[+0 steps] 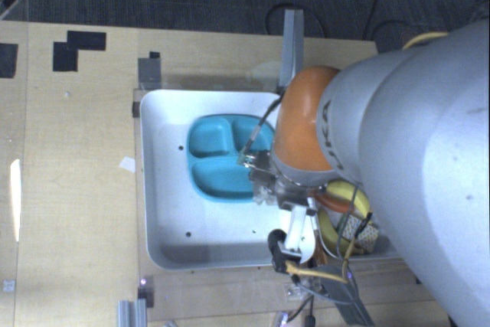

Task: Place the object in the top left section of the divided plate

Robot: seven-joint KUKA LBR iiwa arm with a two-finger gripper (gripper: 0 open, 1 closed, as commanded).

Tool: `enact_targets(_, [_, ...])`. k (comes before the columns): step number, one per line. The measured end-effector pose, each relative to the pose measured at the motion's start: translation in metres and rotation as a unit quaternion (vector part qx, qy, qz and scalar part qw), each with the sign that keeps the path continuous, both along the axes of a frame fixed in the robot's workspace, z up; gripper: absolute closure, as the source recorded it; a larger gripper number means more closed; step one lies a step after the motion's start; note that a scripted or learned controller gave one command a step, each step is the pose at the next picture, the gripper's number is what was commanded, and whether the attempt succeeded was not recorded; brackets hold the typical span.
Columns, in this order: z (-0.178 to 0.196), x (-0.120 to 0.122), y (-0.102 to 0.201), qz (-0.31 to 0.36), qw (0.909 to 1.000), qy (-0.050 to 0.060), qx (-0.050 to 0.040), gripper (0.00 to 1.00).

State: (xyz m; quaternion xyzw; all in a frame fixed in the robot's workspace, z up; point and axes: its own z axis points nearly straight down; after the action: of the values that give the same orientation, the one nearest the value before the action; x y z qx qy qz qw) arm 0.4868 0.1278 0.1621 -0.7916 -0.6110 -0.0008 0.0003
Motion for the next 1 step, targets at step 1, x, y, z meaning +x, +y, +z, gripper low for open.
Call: enact_targets(1, [0.0942,0.0011,-0.0681,0.029,0.9996,-0.002,-0.0002,1.00])
